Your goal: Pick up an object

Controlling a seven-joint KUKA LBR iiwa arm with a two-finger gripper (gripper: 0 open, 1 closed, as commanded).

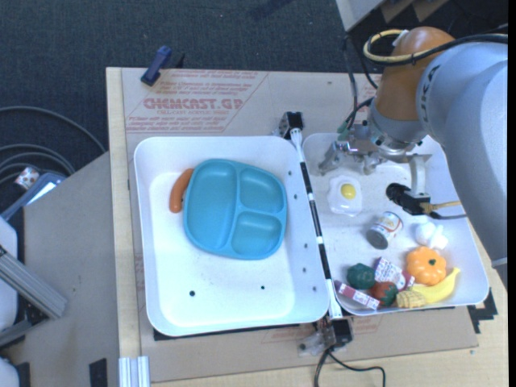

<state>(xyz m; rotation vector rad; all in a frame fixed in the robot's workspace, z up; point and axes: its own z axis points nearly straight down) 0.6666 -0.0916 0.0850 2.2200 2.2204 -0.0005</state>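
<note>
My arm [451, 79] enters from the right, its orange band above the wrist, and my gripper [352, 158] hangs over the far end of the right bin [472, 256]. Whether it is apart or together cannot be told from this slanted view; nothing visible lies between its tips.

Just below the gripper lies a fried egg [346, 194], flat and white with a round yellow yolk, apart from the other pieces. Nearer the bin's middle lies a small can [384, 227], tipped on its side, grey end facing the camera. A white lump [428, 233] rests just right of it. At the near end a cluster crowds together: an orange pumpkin [425, 265], a banana [443, 286], a corn cob [410, 298], a green piece [361, 276] and a red-and-white packet [387, 271].

The left bin [161, 297] holds a blue divided plate [235, 209] with an orange sausage [177, 190] touching its left edge.
</note>
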